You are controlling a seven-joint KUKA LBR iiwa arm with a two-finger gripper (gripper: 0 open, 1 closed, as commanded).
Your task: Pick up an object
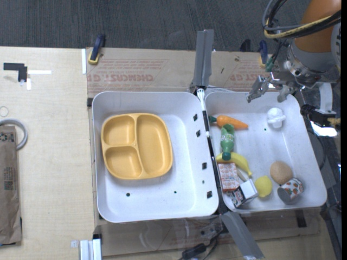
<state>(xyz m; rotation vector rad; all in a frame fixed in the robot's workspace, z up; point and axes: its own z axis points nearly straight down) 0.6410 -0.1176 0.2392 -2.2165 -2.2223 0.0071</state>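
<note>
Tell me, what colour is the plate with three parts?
Yellow. The plate shows best in the camera view, in the left bin.

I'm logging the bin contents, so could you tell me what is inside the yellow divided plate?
The yellow divided plate in the left bin shows three bare compartments with nothing in them. The bin floor under the plate is covered.

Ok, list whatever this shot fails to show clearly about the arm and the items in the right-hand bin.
- Pincer: small and in shadow above the right bin's far rim.
- Arm: cut off by the camera view's top and right edges.
- Small carton: print too small to read.
- Patterned cup: its inside is hidden by its tilt.
- White object: blends into the white floor; shape unclear.
</note>
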